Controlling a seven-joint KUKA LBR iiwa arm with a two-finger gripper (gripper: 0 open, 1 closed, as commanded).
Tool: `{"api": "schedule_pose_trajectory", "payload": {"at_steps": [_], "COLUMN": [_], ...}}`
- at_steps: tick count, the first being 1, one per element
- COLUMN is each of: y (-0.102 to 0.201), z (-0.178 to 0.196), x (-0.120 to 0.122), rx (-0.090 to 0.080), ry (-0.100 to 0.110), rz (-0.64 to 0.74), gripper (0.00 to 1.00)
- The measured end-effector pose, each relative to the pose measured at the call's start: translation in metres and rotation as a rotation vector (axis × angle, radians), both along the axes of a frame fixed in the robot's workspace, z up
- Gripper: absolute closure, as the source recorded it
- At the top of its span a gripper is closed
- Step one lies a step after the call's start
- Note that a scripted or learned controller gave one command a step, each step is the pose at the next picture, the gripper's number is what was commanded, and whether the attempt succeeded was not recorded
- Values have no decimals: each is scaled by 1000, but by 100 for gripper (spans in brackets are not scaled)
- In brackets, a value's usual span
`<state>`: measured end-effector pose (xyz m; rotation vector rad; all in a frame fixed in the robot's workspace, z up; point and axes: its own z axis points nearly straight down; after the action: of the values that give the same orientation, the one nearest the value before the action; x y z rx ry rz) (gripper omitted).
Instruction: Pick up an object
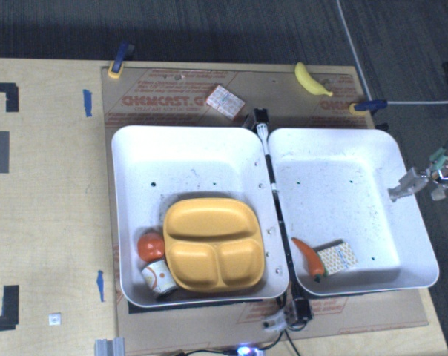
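Note:
In the left bin (135, 154) lies a yellow divided tray (212, 242), with a red-orange ball (150, 245) and a small white-and-orange cup (159, 276) tucked against its left side. The right bin (357, 162) holds an orange carrot (308, 256) and a patterned sponge (337, 258) near its front left corner. My gripper (403, 188) pokes in at the right bin's right rim, far from all these objects, with nothing seen between its fingers.
A banana (311, 80) and a small patterned packet (225, 101) lie on the cardboard behind the bins. Blue clamps (120, 58) hold the board's corners. A thin cable (350, 35) runs diagonally at the upper right.

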<state>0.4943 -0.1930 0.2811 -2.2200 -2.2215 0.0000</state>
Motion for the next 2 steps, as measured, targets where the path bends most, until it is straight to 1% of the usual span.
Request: {"api": "schedule_pose_trajectory", "payload": {"at_steps": [1,2], "y": [28,76], "z": [-99,-195], "x": [-15,-14], "rx": [-1,-1], "ry": [-1,-5], "rz": [-1,0], "gripper": [0,0]}}
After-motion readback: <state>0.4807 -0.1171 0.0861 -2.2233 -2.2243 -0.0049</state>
